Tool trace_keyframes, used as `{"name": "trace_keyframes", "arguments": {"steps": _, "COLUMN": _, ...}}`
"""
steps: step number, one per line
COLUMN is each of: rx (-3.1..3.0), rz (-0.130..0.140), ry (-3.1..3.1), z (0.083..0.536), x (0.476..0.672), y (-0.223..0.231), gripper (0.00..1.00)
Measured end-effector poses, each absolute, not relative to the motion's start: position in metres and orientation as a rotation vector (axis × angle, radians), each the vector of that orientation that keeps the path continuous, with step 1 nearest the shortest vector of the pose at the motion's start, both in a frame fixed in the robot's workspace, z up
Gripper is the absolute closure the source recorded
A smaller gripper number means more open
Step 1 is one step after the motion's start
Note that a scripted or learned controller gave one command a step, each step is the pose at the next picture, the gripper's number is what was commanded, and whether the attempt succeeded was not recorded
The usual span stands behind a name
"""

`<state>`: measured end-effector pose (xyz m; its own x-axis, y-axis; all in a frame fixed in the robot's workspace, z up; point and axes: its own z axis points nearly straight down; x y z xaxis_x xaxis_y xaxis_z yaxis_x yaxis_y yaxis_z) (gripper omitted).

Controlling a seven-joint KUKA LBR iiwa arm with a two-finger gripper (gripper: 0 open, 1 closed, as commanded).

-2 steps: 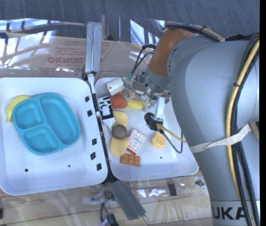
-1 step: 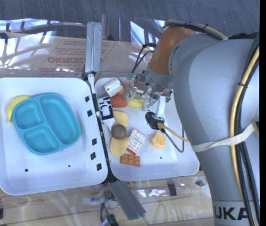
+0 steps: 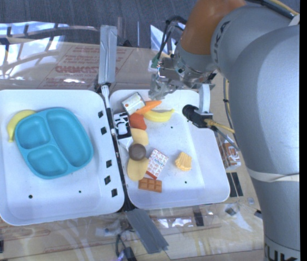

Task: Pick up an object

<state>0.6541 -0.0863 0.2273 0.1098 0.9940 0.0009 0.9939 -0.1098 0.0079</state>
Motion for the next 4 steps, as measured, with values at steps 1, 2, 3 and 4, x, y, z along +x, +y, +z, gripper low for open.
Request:
{"name": "trace_keyframes", "arguments": {"steps": 1, "rx": 2.342, "rz": -0.001, "ry": 2.097, "z": 0.222, "x": 0.652, "y": -0.086, "gripper": 0.0}}
{"name": "trace_keyframes", "arguments": {"steps": 2, "rx": 2.044, "rz": -0.004, "ry": 2.393, "z": 0.155, "x": 0.656, "y": -0.09, "gripper": 0.0}}
{"name": "trace_keyframes", "arguments": {"steps": 3, "rx": 2.037, "rz": 0.002, "ry": 2.383, "z": 0.117, "x": 0.642, "y": -0.11, "gripper": 0.0}}
{"name": "trace_keyframes", "arguments": {"steps": 4, "rx": 1.658, "rz": -0.002, "ry": 2.671, "z": 0.138, "x": 0.616, "y": -0.114, "gripper": 0.0}}
